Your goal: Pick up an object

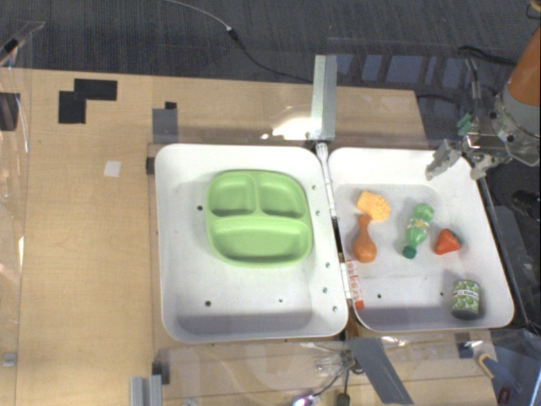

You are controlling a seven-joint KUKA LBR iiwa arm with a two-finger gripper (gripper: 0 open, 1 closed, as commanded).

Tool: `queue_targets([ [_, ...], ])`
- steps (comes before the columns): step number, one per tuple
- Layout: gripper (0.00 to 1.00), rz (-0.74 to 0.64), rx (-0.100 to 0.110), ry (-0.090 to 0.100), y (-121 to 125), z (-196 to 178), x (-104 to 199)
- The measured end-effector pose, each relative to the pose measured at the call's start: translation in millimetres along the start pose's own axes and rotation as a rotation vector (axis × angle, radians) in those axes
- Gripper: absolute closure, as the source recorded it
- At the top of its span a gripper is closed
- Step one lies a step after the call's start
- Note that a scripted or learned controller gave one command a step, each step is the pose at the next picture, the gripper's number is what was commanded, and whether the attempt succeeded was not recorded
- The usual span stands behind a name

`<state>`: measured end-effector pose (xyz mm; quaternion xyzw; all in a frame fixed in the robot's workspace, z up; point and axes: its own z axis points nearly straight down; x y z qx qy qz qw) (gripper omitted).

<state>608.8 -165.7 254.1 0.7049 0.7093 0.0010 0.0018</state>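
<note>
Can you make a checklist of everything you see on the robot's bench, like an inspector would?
Surface: wooden bench bearing two white bins, left bin and right bin, side by side.
Job's things: in the right bin, a yellow piece, an orange chicken leg, a green bottle, a red strawberry and a green can, all lying apart except the yellow piece and the leg, which are close together.
Clutter: a green divided plate in the left bin.
Hand: hand above the right bin's far right corner, open, holding nothing.
Cables: a thin cable on the dark floor beyond the bench.
Surroundings: black tape marks on the bench; grey carpet.
</note>
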Motion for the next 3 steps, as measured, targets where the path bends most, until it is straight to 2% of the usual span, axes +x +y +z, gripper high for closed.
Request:
queue_targets([
  [1,0.00,0.072,-0.001,0.001,-43,153,22],
  [2,1.00,0.071,-0.005,0.001,-41,141,22],
  [3,1.00,0.002,-0.002,0.001,-3,3,112],
])
